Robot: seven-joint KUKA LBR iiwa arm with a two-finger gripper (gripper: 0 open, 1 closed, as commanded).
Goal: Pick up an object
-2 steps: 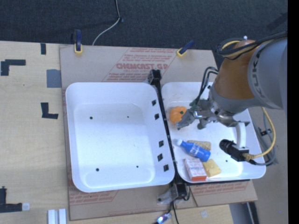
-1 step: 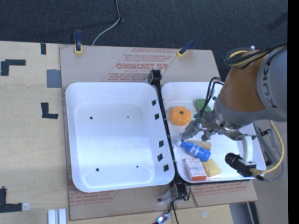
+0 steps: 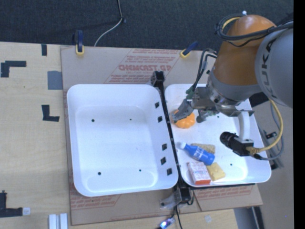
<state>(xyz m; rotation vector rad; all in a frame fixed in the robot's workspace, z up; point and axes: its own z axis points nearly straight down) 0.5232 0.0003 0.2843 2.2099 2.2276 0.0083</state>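
Reaching down into the right bin (image 3: pixel 259 175), the arm (image 3: pixel 243 56) brings its pincer (image 3: pixel 187 112) low over the upper left part of that bin, right at an orange object (image 3: pixel 186 122) that lies close to the divider between the two bins. One dark finger seems to slant across the top of the orange object, but whether the pincer is apart, together or clamped on it cannot be told from this slanted look down.

The step in hand looks like the grasp itself: the descent seems finished and the closing is either due or under way. Nothing shows the object lifted off the bin floor.

Lower in the same bin, toward the lower middle of the frame, lie a blue bottle (image 3: pixel 198 152), a tan sponge-like piece (image 3: pixel 217 171) and a small red and white box (image 3: pixel 198 172), all near each other and apart from the pincer. The left bin (image 3: pixel 76 128) fills the centre left of the frame.

The next move calls for a firm closing on the orange object, which looks rounded and could slip sideways toward the bin wall, then a straight lift clear of the rim.
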